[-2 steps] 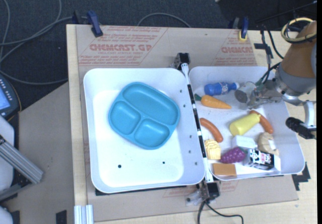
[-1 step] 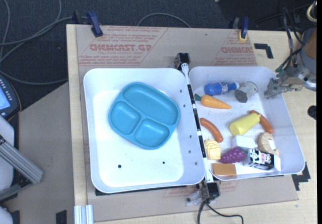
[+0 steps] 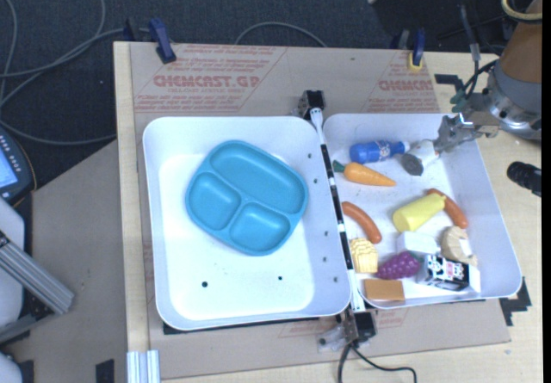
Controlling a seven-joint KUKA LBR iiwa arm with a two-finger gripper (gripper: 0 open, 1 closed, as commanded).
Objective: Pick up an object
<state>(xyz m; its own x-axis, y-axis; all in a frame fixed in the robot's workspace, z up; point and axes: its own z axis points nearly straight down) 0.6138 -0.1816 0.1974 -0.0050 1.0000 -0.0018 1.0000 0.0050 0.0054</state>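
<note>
The right bin (image 3: pixel 495 226) holds several toy foods. A blue bottle (image 3: pixel 375 151) lies at its far side, with an orange carrot (image 3: pixel 368 174) just in front of it. A red sausage (image 3: pixel 361 220), a yellow block (image 3: pixel 418 212), a corn piece (image 3: pixel 363 256) and purple grapes (image 3: pixel 398 266) lie further forward. A small grey object (image 3: pixel 411 163) rests to the right of the bottle. My gripper (image 3: pixel 448 133) hangs over the bin's far right corner, just right of that grey object and above the bin floor. Nothing shows in its grasp.
The left bin (image 3: pixel 172 287) carries a blue divided plate (image 3: pixel 247 196). A second sausage (image 3: pixel 454 209), a tan lump (image 3: pixel 455 244), a black-and-white item (image 3: pixel 446 272) and a tan slice (image 3: pixel 384 290) crowd the right bin's near right. Clamps and cables lie along the bench's far edge.
</note>
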